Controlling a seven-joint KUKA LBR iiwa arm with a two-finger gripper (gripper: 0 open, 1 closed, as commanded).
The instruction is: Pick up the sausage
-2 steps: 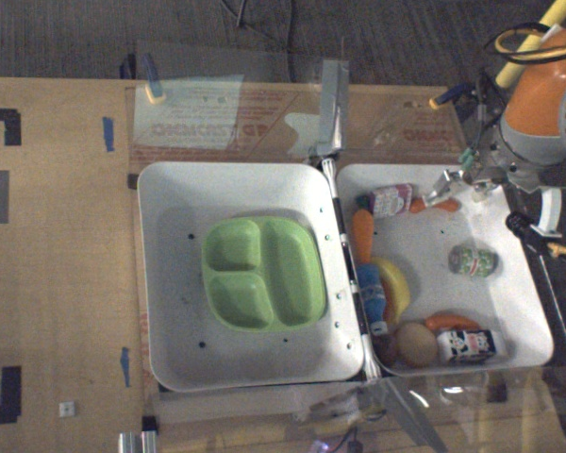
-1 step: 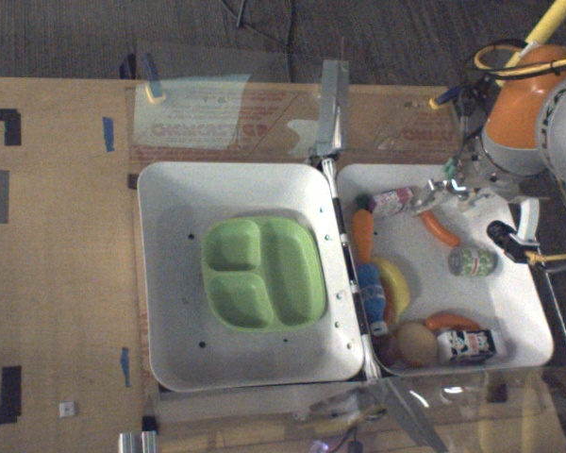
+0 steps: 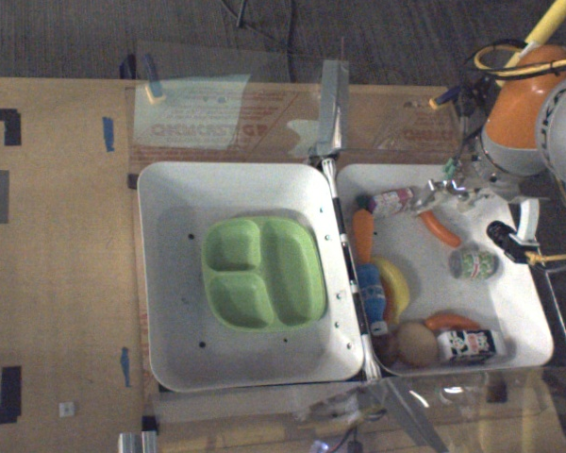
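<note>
An orange-red sausage [image 3: 440, 227] lies slanted in the upper middle of the right bin [image 3: 524, 305]. A second orange-red, sausage-like piece [image 3: 453, 321] rests near the bin's front, just above a small milk carton [image 3: 469, 345]. My gripper [image 3: 446, 189] hangs over the back of the right bin, just above and behind the upper sausage, beside a pale pink bottle [image 3: 393, 199]. Nothing is visibly held in it. The grey arm with its orange band [image 3: 519, 111] comes in from the upper right.
A green divided plate [image 3: 262, 272] sits in the left bin [image 3: 170, 206]. Along the right bin's left wall lie a carrot [image 3: 361, 234], a banana [image 3: 394, 287] and a blue item [image 3: 371, 295]. A potato [image 3: 415, 343] and a green-white ball [image 3: 474, 262] are also there.
</note>
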